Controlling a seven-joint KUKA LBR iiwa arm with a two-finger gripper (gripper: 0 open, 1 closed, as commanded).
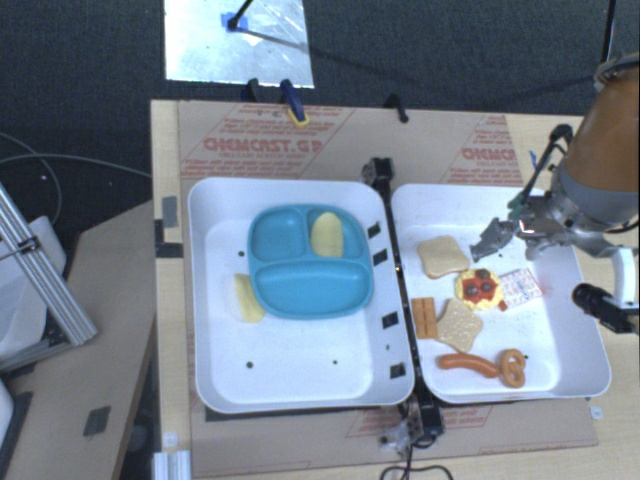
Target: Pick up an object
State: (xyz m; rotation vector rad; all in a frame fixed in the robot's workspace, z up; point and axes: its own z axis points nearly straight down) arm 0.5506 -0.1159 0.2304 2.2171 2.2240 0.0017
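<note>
Nearest the gripper (494, 238) a tan bread slice (443, 256) can be seen in the upper middle of the right bin (585, 368), with a round yellow toy with red spots (478, 288) just below it. The gripper is hung over the gap between those two, nothing is seen held in it, and whether the claw is wide or narrow can't be told from this angle, tbh.

A white-pink packet (520, 288) is laid touching the yellow toy's right side. Lower down, an orange wafer (424, 318) is set near the left wall, a toast piece (460, 325) beside it, and a sausage (468, 365) and pretzel (513, 367) are found by the front rim. Bare floor is left along the far wall.

In the left bin (215, 368), a blue divided plate (310, 278) is placed with a yellow piece (327, 234) in its top-right compartment, and another yellow bit (248, 298) is tucked against its left edge.
</note>
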